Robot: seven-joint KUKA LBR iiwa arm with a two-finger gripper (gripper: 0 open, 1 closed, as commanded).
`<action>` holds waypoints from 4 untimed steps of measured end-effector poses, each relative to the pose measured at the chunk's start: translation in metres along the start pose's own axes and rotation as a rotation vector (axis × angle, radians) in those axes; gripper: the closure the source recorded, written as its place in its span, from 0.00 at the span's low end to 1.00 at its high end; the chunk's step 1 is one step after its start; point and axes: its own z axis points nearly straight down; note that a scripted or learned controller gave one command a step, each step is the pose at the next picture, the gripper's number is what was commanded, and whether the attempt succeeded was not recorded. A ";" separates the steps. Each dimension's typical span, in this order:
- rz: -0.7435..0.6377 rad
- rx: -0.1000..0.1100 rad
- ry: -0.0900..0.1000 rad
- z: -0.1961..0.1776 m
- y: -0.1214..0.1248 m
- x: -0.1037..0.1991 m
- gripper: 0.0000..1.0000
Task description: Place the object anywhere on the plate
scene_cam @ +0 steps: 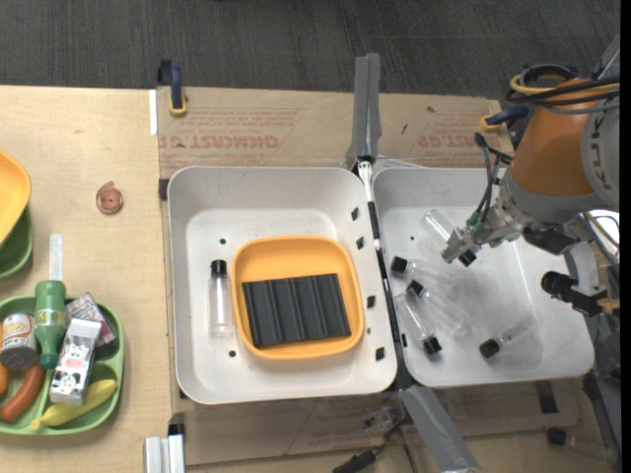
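Observation:
An orange plate (296,250) lies in the left bin (197,205) and carries a dark ridged insert (296,309). Just left of the plate, on the bin floor, lies a clear vial with a black cap (218,299). Several more clear vials with black caps are scattered in the right bin (552,363), among them one (421,328) near the divider and one (503,343) at the front right. My gripper (460,249) hangs over the right bin's middle, above the vials and well right of the plate. Nothing visible hangs from it.
A raised divider (380,264) separates the two bins. On the bench to the left stand a green tray of toy food (104,387), a yellow bowl (10,200) and a small pink disc (109,198). A blue clamp (173,87) grips the bench's back edge.

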 end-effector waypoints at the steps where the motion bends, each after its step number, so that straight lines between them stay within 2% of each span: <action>1: -0.261 -0.003 -0.004 -0.095 -0.010 -0.043 1.00; 2: -0.418 -0.004 -0.005 -0.156 0.041 -0.119 1.00; 3: -0.583 -0.004 -0.005 -0.269 0.049 -0.121 1.00; 4: -0.779 -0.004 -0.004 0.038 -0.021 -0.099 1.00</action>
